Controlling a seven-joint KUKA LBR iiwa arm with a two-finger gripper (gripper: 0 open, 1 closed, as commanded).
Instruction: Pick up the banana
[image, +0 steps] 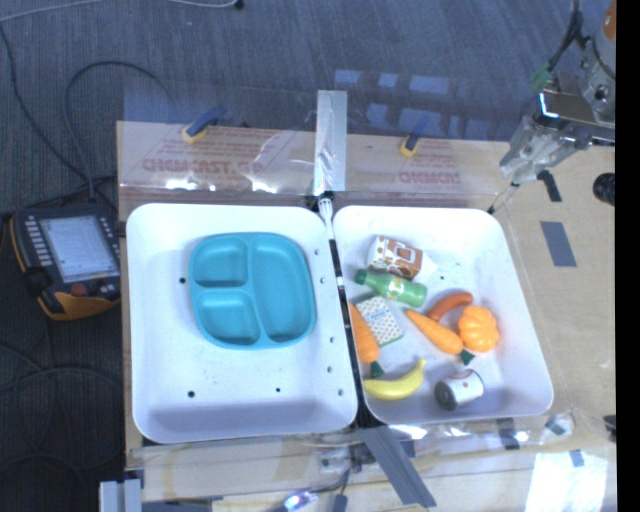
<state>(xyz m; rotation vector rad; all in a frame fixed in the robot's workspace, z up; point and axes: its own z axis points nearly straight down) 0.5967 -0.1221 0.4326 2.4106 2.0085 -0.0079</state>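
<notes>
The yellow banana (396, 382) lies flat near the front edge of the right bin (515, 290), its curve opening upward. It rests between an orange carrot (364, 336) on its left and a small grey can (460, 389) on its right. My gripper (530, 160) hangs at the upper right, outside the right bin's far right corner and well away from the banana. It is open, with nothing between its fingers.
The right bin also holds a small carton (396, 258), a green bottle (396, 289), a checkered packet (381, 320), a second carrot (434, 331), a red pepper (450, 303) and an orange pumpkin (479, 328). The left bin (160, 380) bears a blue divided plate (250, 290).
</notes>
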